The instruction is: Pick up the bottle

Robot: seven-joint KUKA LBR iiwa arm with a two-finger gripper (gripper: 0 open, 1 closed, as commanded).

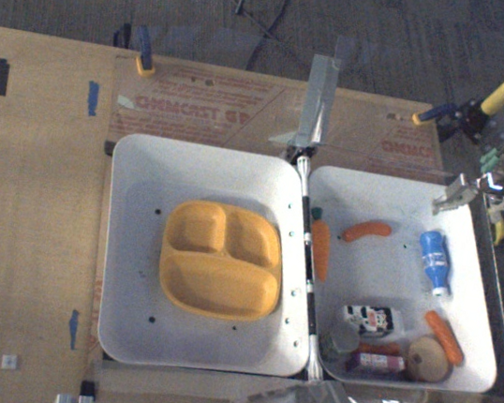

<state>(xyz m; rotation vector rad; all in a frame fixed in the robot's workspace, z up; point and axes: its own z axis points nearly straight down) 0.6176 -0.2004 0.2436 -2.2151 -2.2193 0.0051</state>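
Observation:
A small blue bottle (433, 258) lies on its side in the right bin (404, 196), near the bin's right wall, with its white cap pointing toward the front. My gripper (465, 190) hangs over the bin's back right corner, above and slightly right of the bottle and apart from it. Nothing shows in its grasp.
The right bin also holds an orange carrot (320, 249) by the left wall, a sausage (367, 231), a second carrot (444, 337), a black-and-white carton (371, 318), a dark red bottle-like item (376, 362) and a tan ball (429, 361). A yellow divided plate (221, 259) lies in the left bin (143, 169).

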